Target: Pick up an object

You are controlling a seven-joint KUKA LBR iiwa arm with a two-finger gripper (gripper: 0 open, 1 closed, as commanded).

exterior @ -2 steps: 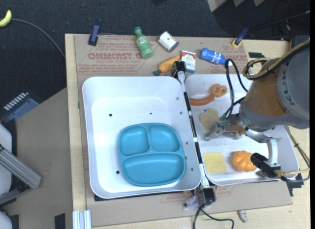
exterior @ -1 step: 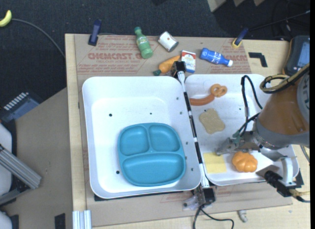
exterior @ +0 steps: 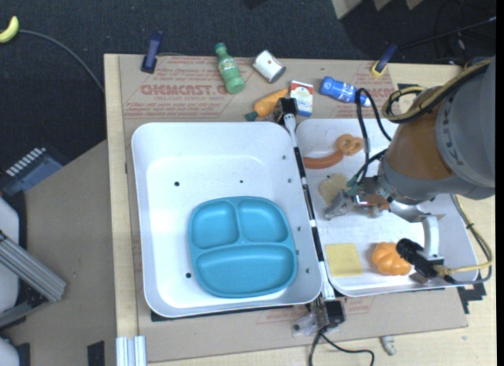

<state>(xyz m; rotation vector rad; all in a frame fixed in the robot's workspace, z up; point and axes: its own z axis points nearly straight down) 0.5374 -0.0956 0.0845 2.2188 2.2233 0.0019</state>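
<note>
The jaws (exterior: 337, 201) hang low in the right bin (exterior: 465, 234), apparently spread narrowly over a pale beige object (exterior: 334, 184); whether they touch it I cannot tell. Likely targets lie near: a yellow sponge-like square (exterior: 343, 259), an orange pepper-shaped toy (exterior: 387, 257) and an orange curved piece (exterior: 346, 146) (a croissant, perhaps). The left bin (exterior: 157, 152) holds a blue divided plate (exterior: 240, 245). Beyond, a green bottle (exterior: 229, 68) lies on the table (exterior: 134, 89).

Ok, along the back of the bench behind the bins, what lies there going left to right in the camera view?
blue clip → green bottle → white can → small carton → blue can → second blue clip. The orange item beside the carton overlaps it, so I leave it out.
</note>
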